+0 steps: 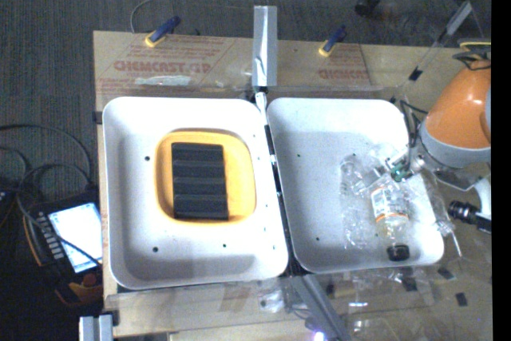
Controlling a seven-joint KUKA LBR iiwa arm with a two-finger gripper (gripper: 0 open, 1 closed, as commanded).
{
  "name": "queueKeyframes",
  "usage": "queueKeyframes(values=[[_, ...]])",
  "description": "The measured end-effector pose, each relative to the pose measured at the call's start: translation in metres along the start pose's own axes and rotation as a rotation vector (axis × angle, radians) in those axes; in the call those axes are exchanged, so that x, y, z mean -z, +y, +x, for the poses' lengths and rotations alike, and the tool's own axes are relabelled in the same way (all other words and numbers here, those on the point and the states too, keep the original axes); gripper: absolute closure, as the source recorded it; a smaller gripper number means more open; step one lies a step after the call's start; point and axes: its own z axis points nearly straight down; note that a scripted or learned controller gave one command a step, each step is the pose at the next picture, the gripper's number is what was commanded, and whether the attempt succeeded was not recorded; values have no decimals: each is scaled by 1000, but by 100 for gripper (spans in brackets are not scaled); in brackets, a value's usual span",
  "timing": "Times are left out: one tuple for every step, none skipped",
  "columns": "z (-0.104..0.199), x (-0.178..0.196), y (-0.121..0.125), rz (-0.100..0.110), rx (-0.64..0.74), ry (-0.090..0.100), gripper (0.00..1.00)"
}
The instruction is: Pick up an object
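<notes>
Both bins white (128,172) (319,132), left one has a yellow-orange tray (164,180) with a ribbed black insert (200,181), right one a clear bottle (389,212) with white-orange label and black cap, arm (459,120) orange over grey, blue-yellow clamps (162,30) on tan board

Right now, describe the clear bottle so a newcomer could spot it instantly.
Find the right-hand white bin, nearest the orange-banded arm. In its right half lies crinkled clear plastic wrap; the clear bottle lies in it near the bin's right wall. An orange-and-white label and a black cap pointing toward the bin's near edge set it apart.
</notes>
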Motion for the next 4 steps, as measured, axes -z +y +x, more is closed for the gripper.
queueKeyframes(values=[[37, 84, 31, 47, -40, 32, 100], [-6, 5, 19, 43, 241, 40, 100], [72, 92, 29, 44, 162, 38, 100], [72, 101, 31, 41, 164, 39, 100]])
